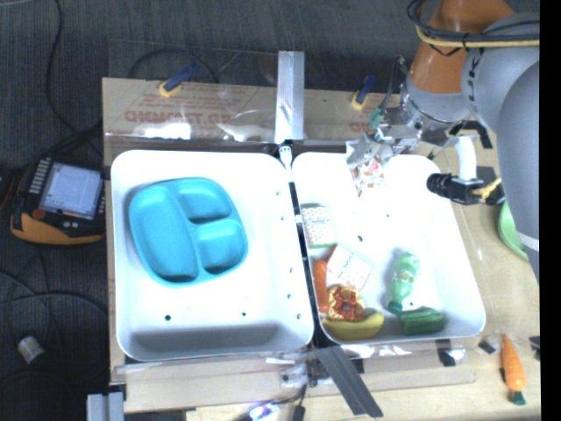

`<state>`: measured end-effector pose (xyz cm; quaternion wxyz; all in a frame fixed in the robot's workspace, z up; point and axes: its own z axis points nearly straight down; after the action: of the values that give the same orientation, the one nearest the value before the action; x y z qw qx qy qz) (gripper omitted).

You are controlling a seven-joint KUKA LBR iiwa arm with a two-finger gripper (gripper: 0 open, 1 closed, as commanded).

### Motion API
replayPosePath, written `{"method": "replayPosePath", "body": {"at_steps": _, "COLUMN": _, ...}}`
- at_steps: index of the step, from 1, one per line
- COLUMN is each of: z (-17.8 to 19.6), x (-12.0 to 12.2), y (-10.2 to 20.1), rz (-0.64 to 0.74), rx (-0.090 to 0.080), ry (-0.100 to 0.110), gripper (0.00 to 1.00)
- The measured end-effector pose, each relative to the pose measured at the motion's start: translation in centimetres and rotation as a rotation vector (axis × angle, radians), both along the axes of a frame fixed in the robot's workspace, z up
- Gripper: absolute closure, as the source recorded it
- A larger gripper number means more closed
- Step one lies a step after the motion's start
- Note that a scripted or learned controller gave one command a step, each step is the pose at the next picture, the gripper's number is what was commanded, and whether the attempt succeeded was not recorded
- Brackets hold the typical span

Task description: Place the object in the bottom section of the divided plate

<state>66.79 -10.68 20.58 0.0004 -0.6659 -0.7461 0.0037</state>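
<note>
Nearest me, I'm seeing the right bin (465,261) crowding its front end with a banana (355,325) and a green bottle (403,279). I'm watching the gripper (372,152) dangling a small packet (371,172), pinched between its fingers, over that bin's far end, well right of the blue divided plate (186,228). I'm judging it light, floppy, safest held at its top edge.

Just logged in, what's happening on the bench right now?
The gripper is up over the far end of the right bin, with a small white patterned packet between its fingers, lifted off the pile. The blue divided plate sits in the left bin with nothing on it. A green bottle, a banana and other packets lie at the right bin's near end.
</note>
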Motion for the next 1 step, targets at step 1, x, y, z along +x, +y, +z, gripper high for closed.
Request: {"method": "replayPosePath", "body": {"at_steps": 1, "z": -2.58, "x": 0.03, "y": 9.13, "rz": -0.125, "rx": 0.004, "ry": 0.001, "gripper": 1.0}}
